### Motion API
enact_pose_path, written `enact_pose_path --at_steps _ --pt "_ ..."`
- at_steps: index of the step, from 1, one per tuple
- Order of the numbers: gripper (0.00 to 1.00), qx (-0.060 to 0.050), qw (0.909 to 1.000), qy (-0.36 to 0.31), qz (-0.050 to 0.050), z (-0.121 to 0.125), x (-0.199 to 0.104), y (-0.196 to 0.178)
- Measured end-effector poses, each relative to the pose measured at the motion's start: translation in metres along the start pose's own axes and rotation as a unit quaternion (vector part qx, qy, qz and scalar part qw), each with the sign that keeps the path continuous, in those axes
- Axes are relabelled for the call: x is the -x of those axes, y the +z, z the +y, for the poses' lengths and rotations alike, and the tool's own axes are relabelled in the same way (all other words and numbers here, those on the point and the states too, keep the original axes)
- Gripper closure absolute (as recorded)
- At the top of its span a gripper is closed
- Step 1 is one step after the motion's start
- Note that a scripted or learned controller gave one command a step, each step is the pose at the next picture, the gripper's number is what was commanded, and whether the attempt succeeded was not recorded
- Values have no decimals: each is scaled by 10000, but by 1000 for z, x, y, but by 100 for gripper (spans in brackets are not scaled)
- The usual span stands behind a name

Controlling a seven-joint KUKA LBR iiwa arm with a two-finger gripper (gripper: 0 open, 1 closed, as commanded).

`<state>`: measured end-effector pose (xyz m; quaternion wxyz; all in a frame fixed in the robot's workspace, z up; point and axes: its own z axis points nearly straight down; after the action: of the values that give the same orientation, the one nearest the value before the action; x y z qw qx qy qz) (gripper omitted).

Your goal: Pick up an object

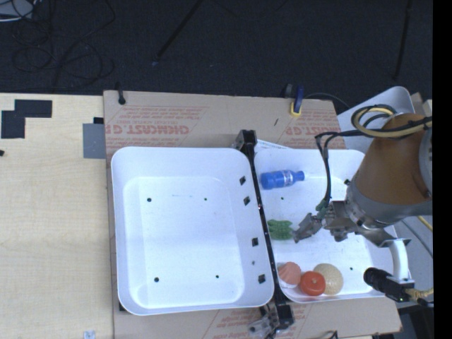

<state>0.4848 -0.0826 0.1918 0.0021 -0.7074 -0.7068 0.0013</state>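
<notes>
A: What is recorded nearest the camera?

B: Along the near wall of the right bin, at about 6 o'clock, three round items are noted in a row: a pale pink piece, a red tomato-like piece touching it, and a cream-coloured round piece just behind.

A: And the gripper?

B: The gripper is seen over the bin's middle, pointed toward 9 o'clock. Whether its tips are spread or closed cannot be told. A green object is logged just beside them, at 9 o'clock, against the divider; contact cannot be confirmed.

A: Farther back?

B: A blue bottle is found lying on its side at 12 o'clock. The left bin is logged at 9 o'clock.
</notes>
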Motion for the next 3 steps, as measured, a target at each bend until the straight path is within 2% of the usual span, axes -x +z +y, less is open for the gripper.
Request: enact_pose_path --at_steps 1,2,3 --pt "100 -12 10000 7 3 0 0 -10" --pt "0 -12 10000 14 5 0 0 -9" --pt "0 17 10000 4 -6 -10 47 -23"
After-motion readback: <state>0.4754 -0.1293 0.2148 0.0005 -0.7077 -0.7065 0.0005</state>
